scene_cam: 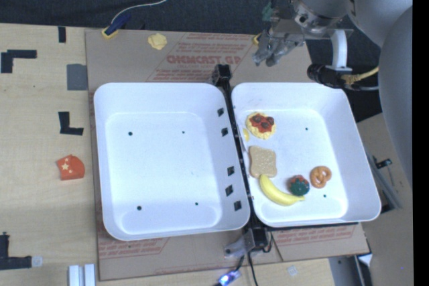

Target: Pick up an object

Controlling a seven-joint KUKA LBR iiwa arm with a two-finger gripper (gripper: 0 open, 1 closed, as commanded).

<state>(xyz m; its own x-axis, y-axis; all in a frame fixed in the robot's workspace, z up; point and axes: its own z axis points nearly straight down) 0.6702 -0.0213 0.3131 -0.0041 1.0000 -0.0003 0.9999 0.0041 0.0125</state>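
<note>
Banana point(278, 191) binned; end effector point(271, 50) raised behind.

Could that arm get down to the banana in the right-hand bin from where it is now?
Probably yes. The tool hangs above the bench behind the right bin, and the banana lies uncovered near the bin's front. A slice of bread and a dark round toy crowd it closely, though.
</note>
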